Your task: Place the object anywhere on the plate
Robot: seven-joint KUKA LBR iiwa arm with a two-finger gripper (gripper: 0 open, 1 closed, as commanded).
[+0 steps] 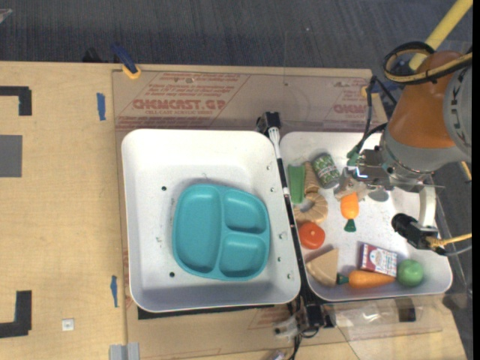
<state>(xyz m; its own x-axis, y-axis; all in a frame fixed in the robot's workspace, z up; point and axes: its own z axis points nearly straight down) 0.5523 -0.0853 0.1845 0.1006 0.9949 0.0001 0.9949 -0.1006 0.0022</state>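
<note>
over right bin (442, 272): claw (358, 178) just above small orange carrot (349, 207), carrot upright, long axis near-vertical; claw state cannot tell; teal plate (221, 231) well left, bare.

Floor (225, 13) at top: dark grey carpet, faint diagonal weave. Bench (60, 201) is light plywood with black L-shaped corner marks (21, 100) and a grey square (9, 156) on the left. Cardboard sheet (225, 96) with red print lies on the bench, pinned by a blue-orange clamp (126, 62) at its top-left corner. Blue tape strips (100, 106) along the cardboard's left edge. Light is even and soft.
</note>
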